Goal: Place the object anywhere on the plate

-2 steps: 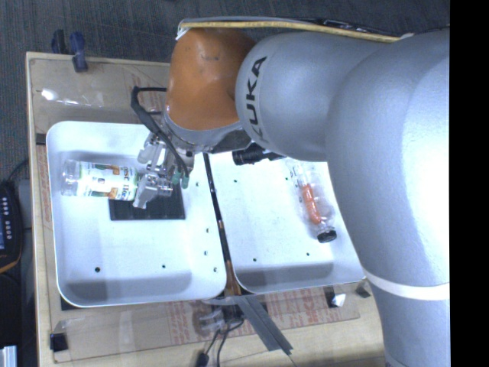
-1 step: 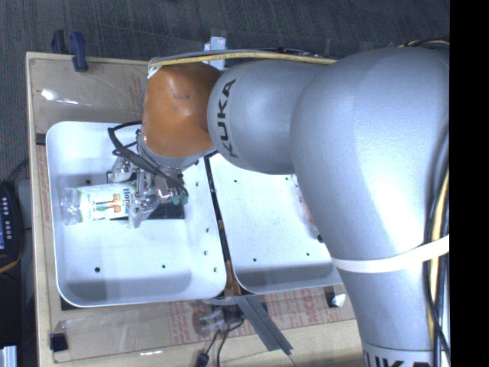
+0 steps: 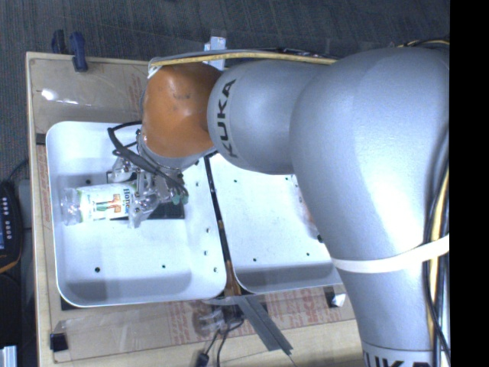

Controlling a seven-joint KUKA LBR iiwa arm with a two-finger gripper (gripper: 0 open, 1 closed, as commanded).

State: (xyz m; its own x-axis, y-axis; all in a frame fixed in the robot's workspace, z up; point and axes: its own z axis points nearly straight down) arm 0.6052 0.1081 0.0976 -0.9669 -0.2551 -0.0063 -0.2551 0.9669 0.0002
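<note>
2 shallow white bins sit side by side on the desk [image 3: 92,90], and going from the left, the left bin [image 3: 114,277] holds the only loose item I can make out: a clear plastic bottle [image 3: 95,204] lying on its side in the bin's left half, its length running left to right, with a white label carrying orange and green print. Its paler end points toward the bin's left wall.

Just right of the bottle, the claw [image 3: 145,197] is down low over the same bin, right at the bottle's right end. It seems to touch or overlap that end, but the metal parts blur together there, so I cannot tell whether it is apart, together, or clamped on the bottle. A small dark patch lies on the bin floor just right of the claw; what it is cannot be told. Black cables loop above the claw, under the orange band [image 3: 176,109] of the arm.

Further right, a dark seam divides the bins. The right bin [image 3: 267,277] shows a bare white floor in its near part; the rest is covered by the big grey arm [image 3: 344,128], which reaches in from the right. No plate can be made out in either bin.

At the desk's far left corner stands 1 blue clamp [image 3: 76,50].
</note>
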